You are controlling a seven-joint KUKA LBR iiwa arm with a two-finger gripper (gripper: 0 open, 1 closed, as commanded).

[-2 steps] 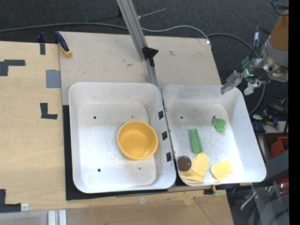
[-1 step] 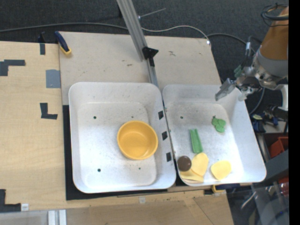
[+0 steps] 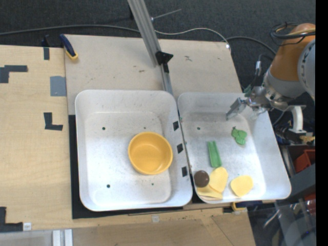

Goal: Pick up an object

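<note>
A robot arm point(image 3: 289, 60) reaches in from the right and hangs over the far right corner of the right bin point(image 3: 271, 137), its gripper point(image 3: 237, 109) empty and pointed down and to the left. The fingers look slightly parted, with nothing between them, though they are small and partly blurred. The work appears to be at its opening step: the approach, with no object yet chosen or touched.

Candidates lie nearer in the same bin. A small green lump point(image 3: 239, 135) sits closest, just near of the gripper and apart from it. A green stick point(image 3: 213, 154) lies lengthwise in the middle of the bin. At the near edge, a brown ball point(image 3: 201, 178) rests touching a yellow slice point(image 3: 218, 180), with a second yellow piece point(image 3: 241, 185) just to its right.

The left bin point(image 3: 92, 137) carries a yellow bowl point(image 3: 149, 152) near its centre, well apart from the arm.

The next move likely calls for the gripper to shift nearward, settle above one item, most plausibly the green lump, and descend with fingers apart on either side of it. The lump is small and irregular, so a poorly centred close could nudge it aside instead of catching it.

The arm's grey wrist tilts downward below its orange band, outside the bin's right rim.
</note>
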